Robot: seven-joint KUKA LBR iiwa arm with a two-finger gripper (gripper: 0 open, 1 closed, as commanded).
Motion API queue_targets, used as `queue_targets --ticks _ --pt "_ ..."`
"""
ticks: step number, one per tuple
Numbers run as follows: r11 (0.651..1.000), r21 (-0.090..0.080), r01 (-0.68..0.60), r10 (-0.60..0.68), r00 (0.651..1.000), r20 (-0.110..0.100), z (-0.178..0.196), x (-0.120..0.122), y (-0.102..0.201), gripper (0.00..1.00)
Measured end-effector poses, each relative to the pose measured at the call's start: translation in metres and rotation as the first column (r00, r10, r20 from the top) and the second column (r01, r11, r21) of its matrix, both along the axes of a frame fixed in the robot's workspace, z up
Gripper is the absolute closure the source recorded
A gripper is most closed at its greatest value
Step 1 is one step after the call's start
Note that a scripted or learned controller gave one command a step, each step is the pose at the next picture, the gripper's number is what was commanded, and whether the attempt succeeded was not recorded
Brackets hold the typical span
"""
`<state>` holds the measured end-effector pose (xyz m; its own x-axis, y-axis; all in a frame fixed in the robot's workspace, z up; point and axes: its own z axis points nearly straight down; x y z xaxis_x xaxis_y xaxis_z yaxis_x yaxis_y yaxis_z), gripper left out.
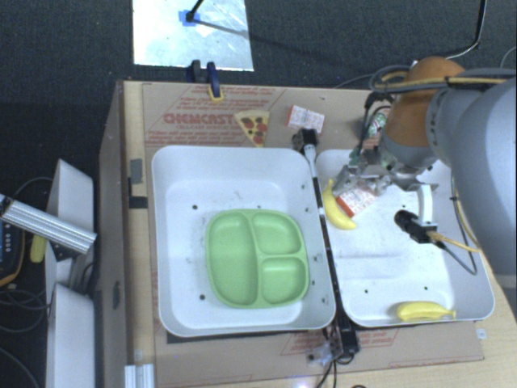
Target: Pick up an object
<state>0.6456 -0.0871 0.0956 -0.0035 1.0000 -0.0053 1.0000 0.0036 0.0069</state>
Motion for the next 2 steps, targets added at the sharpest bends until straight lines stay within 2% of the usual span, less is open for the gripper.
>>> queue_targets --ticks 1,2 --pt "1.000 0.002 -0.003 0.003 1.000 0.003 0.012 0.001 0.001 1.00" --pt "1.000 0.002 0.002 -0.002 1.000 0.000 0.002 -0.024 -0.049 1.00"
